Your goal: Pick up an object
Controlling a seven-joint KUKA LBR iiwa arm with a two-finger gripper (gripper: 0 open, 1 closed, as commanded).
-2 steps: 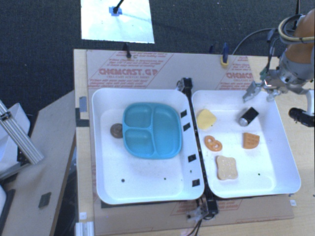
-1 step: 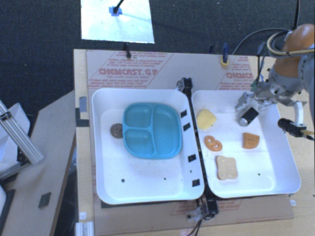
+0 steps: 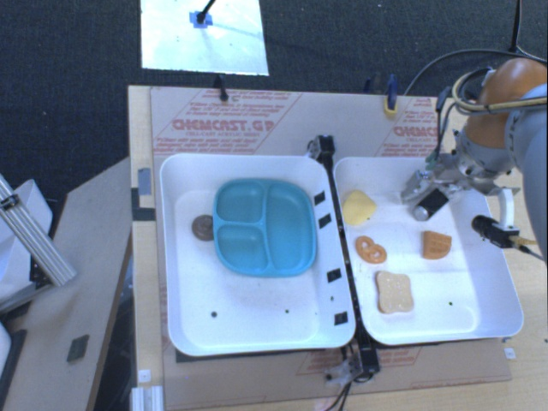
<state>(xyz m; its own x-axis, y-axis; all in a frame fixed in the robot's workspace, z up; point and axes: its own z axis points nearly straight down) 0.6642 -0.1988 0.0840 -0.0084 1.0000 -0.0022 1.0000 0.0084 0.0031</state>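
Reaching in from the right, the grey arm (image 3: pixel 522 135) with its orange band hangs over the back part of the right bin (image 3: pixel 497 311). Its jaws (image 3: pixel 425 197) are low above the white floor of this bin, near the back left area, and they point toward the left. Whether they are open or closed is not possible to tell from this angle, and no object is seen between them.

Four food pieces lie in the right bin. A pale yellow lumpy piece (image 3: pixel 359 206) lies near the divider between the bins, to the left of the jaws and apart from them. A small pretzel (image 3: pixel 371 250) lies in front of it. An orange-brown piece (image 3: pixel 436 245) is in the middle of the bin, in front of the jaws and not touching them. A slice of toast (image 3: pixel 395 292) lies nearer to the front edge.

In the left bin (image 3: pixel 175 255) a blue divided plate (image 3: pixel 263 227) with three compartments rests flat. A small round brownish object (image 3: pixel 203 227) lies just beside its left edge.

Both bins stand on a counter (image 3: pixel 257 118) covered with a printed sheet.
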